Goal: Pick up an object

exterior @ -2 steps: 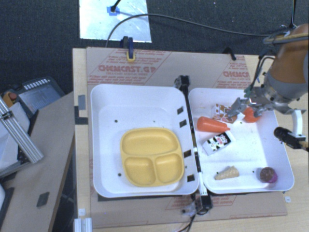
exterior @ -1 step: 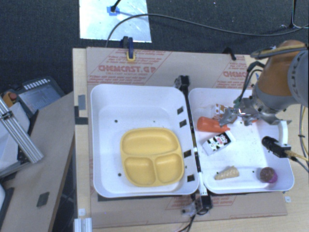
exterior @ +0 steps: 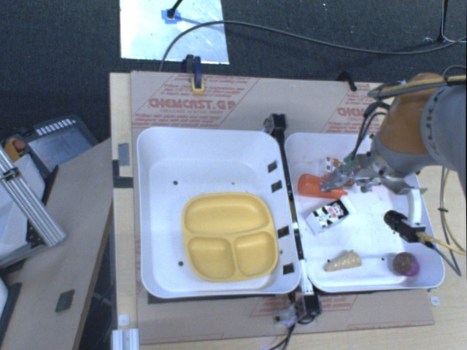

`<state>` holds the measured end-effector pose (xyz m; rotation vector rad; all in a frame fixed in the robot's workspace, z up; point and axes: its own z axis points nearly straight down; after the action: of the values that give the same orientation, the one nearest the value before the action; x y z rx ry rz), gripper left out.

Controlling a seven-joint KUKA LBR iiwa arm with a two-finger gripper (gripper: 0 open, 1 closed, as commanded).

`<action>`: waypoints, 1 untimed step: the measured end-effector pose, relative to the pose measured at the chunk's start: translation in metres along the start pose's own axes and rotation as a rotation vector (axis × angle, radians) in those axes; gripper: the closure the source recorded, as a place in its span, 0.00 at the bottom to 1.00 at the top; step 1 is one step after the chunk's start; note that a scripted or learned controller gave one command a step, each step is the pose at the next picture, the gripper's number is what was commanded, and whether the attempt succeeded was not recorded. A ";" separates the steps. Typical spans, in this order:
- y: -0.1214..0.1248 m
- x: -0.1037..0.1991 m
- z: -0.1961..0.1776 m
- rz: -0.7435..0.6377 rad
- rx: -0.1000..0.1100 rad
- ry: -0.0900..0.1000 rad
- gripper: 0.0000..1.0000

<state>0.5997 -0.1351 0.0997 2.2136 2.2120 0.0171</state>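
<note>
Two white bins sit side by side on the surface. The gripper (exterior: 341,175) reaches low into the right bin (exterior: 365,268), touching an orange carrot-like toy (exterior: 315,185), presumably to grasp it; whether it has closed cannot be judged. Just below lies a black-and-white card (exterior: 330,214).

Both bins white: left bin (exterior: 157,195), right bin (exterior: 365,228). Divided tray (exterior: 228,235) in left bin: plain yellow. Right bin: carrot-like piece (exterior: 314,185) orange, small card (exterior: 330,214) white with black and red print, wedge (exterior: 344,262) pale tan, round item (exterior: 403,263) dark purple-brown. Arm (exterior: 419,126) grey with orange band.
</note>
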 end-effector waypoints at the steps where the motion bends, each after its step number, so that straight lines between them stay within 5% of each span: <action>1: 0.004 -0.001 -0.015 -0.001 -0.013 -0.004 1.00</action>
<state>0.6032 -0.1361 0.1152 2.2041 2.2047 0.0264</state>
